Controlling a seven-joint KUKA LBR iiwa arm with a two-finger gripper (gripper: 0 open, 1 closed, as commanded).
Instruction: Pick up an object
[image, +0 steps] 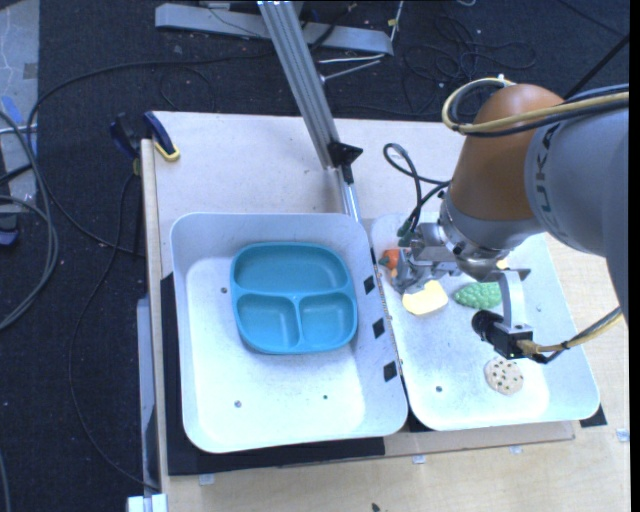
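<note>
From my feed, the biggest thing is the bench (250, 150), a pale board running from the upper left down to the lower right of the frame, with dark floor and loose cables around it. On it sit the two white bins. The left bin (210, 400) takes up the centre and lower left; the right bin (560, 390) sits touching it along the inner edge, toward the lower right.

The arm (560, 150) comes in from the right edge at the upper right, grey with its orange band, and bends down over the upper part of the right bin. Its gripper (432, 268) hangs low over that bin's upper left corner, just above the yellow piece. I cannot tell from here how the claw is set; the wrist body hides it.

In the left bin lies a blue divided plate (294, 298), three compartments, flat, near the bin's middle.

In the right bin I see a green item (478, 295) just right of the gripper, a yellow piece (425, 300) right beneath it, a round speckled cookie (503, 376) lower down and well apart, and a small orange-red item (391, 260) at the bin's left wall.
</note>
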